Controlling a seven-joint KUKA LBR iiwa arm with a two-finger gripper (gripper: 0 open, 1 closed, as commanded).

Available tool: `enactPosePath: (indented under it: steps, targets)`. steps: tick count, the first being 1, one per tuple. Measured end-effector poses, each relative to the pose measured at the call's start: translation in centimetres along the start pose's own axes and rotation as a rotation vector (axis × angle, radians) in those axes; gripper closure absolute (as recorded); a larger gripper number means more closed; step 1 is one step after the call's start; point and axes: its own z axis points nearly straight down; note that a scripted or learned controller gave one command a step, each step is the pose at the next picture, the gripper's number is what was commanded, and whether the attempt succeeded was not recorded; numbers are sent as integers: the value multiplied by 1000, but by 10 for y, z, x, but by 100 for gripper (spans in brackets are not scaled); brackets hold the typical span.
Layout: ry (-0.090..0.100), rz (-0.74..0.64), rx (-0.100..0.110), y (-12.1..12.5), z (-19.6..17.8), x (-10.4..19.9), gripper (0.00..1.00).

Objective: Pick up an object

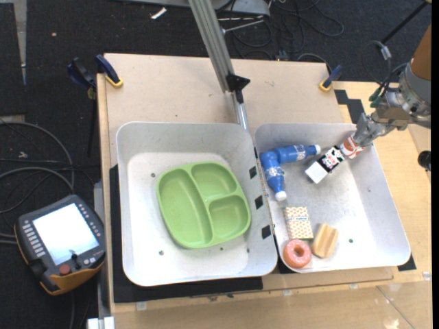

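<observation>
My gripper hangs over the right bin's far right corner, just up and right of a small black-and-white carton lying on the bin floor. A red-and-white bit at the carton's upper end sits right at the gripper's tip; I cannot tell whether they touch. Two blue bottles with white caps lie left of the carton, one across and one pointing toward me. A checkered box, a pink doughnut and a tan bun lie near the bin's front edge.
The left bin holds a green divided plate. A slanted metal pole ends at the divide between the bins. Clamps sit at the bench's back corners. A teach pendant lies off the bench at left.
</observation>
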Motion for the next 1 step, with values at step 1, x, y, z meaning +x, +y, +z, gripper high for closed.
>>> enactPosePath:
  steps: [1]
  targets:
    - [4,-5,8,7,12,47,100]
